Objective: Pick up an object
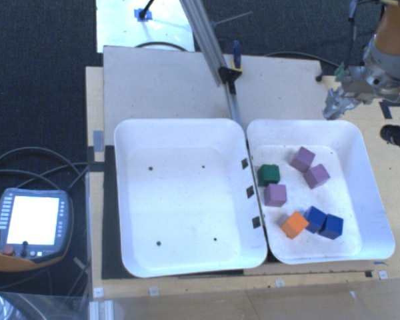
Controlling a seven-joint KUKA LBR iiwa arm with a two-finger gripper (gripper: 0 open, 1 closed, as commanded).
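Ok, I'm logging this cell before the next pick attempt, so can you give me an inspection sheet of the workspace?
Surface: pale wooden bench bearing two shallow white bins, left bin and right bin, side by side.
Job's things: in the right bin, three purple cubes, one green cube, one orange cube, two blue cubes touching.
Clutter: nothing seen.
Grippers: two-finger gripper above the right bin's far rim, apart from the cubes; finger state unclear.
Cables: black cables looping at left.
Surroundings: teach pendant on dark carpet; slanted metal pole.
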